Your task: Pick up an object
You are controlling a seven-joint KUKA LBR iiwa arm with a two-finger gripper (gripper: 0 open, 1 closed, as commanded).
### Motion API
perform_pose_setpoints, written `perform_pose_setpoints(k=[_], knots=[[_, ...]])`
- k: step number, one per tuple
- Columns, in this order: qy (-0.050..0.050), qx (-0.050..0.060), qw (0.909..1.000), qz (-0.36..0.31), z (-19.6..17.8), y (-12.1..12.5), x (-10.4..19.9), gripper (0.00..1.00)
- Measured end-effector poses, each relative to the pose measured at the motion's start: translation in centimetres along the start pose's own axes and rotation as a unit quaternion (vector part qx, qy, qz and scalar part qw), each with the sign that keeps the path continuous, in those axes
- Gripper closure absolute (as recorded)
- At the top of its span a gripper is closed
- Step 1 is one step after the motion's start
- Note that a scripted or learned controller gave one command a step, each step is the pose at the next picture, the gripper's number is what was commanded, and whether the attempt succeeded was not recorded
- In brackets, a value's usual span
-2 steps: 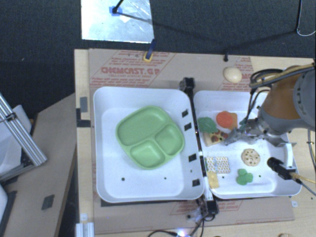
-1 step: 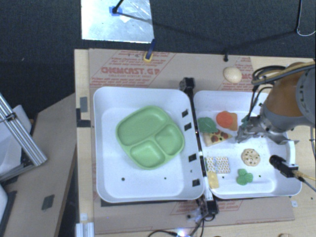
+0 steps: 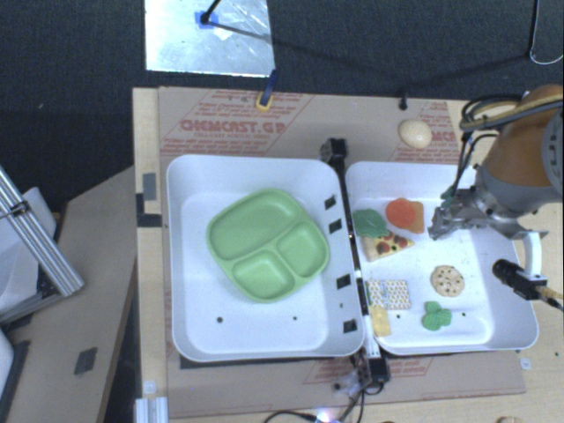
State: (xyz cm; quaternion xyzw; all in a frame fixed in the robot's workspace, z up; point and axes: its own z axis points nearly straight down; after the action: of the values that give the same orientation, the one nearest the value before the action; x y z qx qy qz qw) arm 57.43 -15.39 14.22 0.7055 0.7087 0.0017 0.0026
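while the claw (image 3: 438,225) hangs low in the right white bin (image 3: 511,324), just right of the flat orange-red toy food piece (image 3: 404,212), i cannot tell its state; this piece looks light, stiff, best taken across its edges.

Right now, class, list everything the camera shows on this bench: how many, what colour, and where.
Shallow plastic bins: two, white, side by side on the bench.
Divided plastic plate: one, pale green, in the left bin.
Toy pizza slice: one, yellow and red, right bin.
Rounded orange-red toy: one, right bin, far side.
Leafy green toy: one, beside the pizza.
Toy cookie: one, tan, right bin.
Toy cracker: one, speckled white, right bin.
Small green toy: one, near edge.
Egg-shaped object: one, cream, behind the bins.
Hand: one, grey, over the right bin.
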Motion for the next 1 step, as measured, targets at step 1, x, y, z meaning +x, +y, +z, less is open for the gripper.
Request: perform_pose_setpoints(k=[1], knots=[[-0.001, -0.001, 1.0000, 0.000, -6.44, 0.61, -0.08, 1.00]])
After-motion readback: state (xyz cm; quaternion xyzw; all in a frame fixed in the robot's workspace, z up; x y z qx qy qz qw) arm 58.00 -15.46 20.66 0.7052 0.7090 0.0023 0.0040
